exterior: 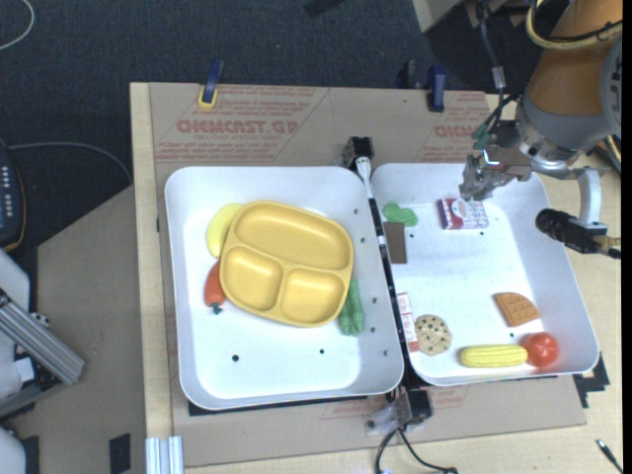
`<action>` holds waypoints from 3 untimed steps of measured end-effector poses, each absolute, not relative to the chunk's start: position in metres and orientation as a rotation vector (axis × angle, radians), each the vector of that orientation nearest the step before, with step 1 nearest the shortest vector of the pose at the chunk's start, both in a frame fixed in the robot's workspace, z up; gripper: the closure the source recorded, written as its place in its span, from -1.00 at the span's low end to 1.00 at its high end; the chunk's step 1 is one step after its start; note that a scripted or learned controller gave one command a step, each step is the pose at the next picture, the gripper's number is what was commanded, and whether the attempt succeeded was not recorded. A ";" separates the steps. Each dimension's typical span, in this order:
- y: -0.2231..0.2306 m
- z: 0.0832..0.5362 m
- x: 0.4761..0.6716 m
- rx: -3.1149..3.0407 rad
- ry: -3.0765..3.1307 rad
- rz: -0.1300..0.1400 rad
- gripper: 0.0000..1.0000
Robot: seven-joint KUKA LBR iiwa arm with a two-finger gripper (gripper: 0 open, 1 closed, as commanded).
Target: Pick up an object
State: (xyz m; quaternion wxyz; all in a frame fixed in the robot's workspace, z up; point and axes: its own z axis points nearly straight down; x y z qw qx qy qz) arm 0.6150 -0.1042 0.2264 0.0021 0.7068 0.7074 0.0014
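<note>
Red-and-white packet (462, 214) lies just beneath the end effector (481, 188).

A yellow divided tray (285, 263) is seen in the white left bin (188, 294). A red tomato (541, 349), yellow corn (493, 356) and a spotted beige cookie (432, 333) are seen in the white right bin (553, 265).

My gripper (478, 188) hung over the far part of the right bin (568, 294), just above a small red-and-white packet (460, 214) that lay flat on the bin floor. The packet was rectangular, its red side toward the left, with a small green piece (400, 214) and a brown bar (397, 243) lying near it to the left.
</note>
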 end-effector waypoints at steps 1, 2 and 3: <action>-0.053 0.215 0.606 2.218 2.230 -0.001 1.00; 0.000 0.229 0.591 2.217 2.231 0.002 1.00; -0.001 0.214 0.598 2.222 2.224 -0.004 1.00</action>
